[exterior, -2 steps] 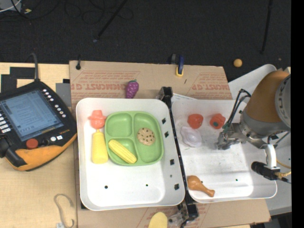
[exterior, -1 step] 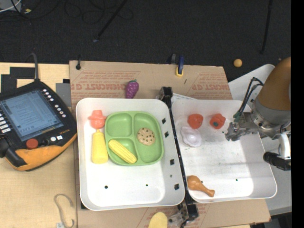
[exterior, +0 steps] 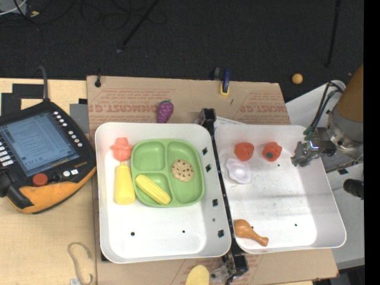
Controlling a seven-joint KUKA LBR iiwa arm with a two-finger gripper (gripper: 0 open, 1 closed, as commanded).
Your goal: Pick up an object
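Gripper [exterior: 303, 154] over right bin [exterior: 309, 218], near its far right rim; finger state unclear. Tomato [exterior: 271, 151] just left of gripper, apart from it; drumstick [exterior: 249, 232] near bin's front left corner

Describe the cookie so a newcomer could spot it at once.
Find the left white bin, then the green divided plate inside it. The cookie lies in that plate's right compartment: round, tan, dark-speckled, unlike the yellow corn cob beside it.
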